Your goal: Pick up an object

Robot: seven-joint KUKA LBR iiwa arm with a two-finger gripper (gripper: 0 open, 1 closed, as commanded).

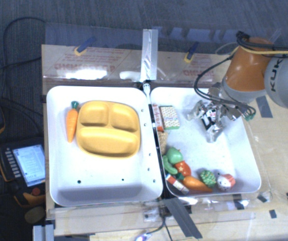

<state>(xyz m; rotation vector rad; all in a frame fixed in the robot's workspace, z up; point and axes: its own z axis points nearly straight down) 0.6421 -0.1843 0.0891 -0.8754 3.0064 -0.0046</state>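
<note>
The pincer [213,127] hangs low over the bare upper part of the right bin [244,149]; whether it is clenched cannot be told. The toys [194,177] lie heaped near the bin's front edge, apart from it, probably where the slope gathers them.

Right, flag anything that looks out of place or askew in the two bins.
Nothing looks spilled or broken. The carrot lies beside the yellow tray in the left bin, not in a compartment. In the right bin, the toy food is bunched along the near edge.
</note>
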